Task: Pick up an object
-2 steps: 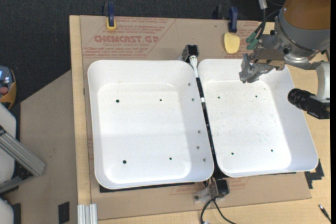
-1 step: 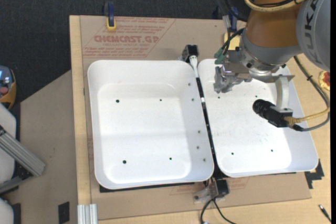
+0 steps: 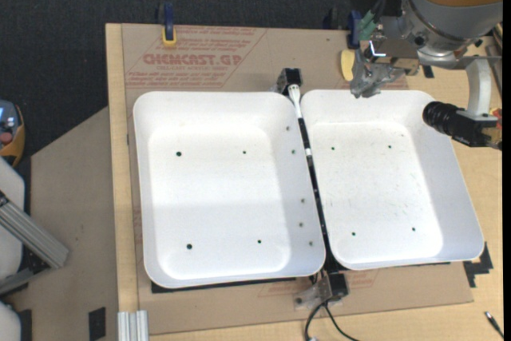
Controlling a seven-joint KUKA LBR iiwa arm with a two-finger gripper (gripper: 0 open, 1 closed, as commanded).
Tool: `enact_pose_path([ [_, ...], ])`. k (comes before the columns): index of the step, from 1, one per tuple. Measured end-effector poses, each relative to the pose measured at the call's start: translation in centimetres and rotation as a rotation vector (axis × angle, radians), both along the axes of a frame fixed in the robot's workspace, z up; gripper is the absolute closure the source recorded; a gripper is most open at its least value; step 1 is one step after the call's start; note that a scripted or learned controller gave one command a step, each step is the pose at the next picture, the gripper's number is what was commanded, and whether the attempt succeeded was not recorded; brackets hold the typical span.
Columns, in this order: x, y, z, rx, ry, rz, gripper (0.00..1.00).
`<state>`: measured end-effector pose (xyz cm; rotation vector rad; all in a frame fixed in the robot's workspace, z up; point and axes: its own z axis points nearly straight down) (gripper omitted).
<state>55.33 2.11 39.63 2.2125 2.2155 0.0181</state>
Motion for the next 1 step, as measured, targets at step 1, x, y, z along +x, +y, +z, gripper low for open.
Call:
enact_pose_path([
  [1,4.55,2.02,-8.90,-0.001,0.023,0.001,1.00],
])
